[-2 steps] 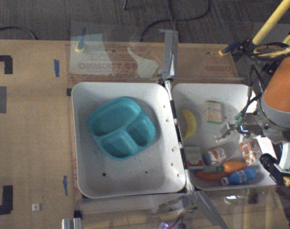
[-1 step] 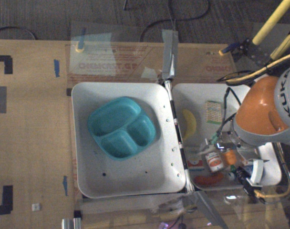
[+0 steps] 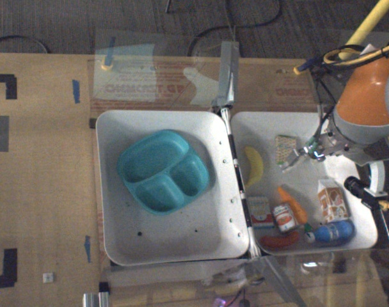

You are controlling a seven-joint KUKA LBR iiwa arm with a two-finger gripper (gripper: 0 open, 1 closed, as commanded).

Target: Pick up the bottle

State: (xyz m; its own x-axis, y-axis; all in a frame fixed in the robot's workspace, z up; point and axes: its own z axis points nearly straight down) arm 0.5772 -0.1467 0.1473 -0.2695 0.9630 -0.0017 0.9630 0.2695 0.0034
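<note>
Below the gripper (image 3: 301, 154), bare floor of the right bin (image 3: 271, 125) lies open. A small carton (image 3: 285, 149) sits just left of the fingertips; carrot (image 3: 292, 204), can (image 3: 284, 217) and milk carton (image 3: 332, 203) crowd the way to the blue bottle (image 3: 332, 232).

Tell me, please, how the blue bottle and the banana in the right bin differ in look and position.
The bottle is blue with a white cap end, while the banana is plain yellow. The bottle lies near the right bin's front edge, towards its right corner, with its length running left to right; the banana lies further back by the divider, with its length running front to back. The bottle is straight and stout, the banana curved. Both lie flat in the same bin.
</note>
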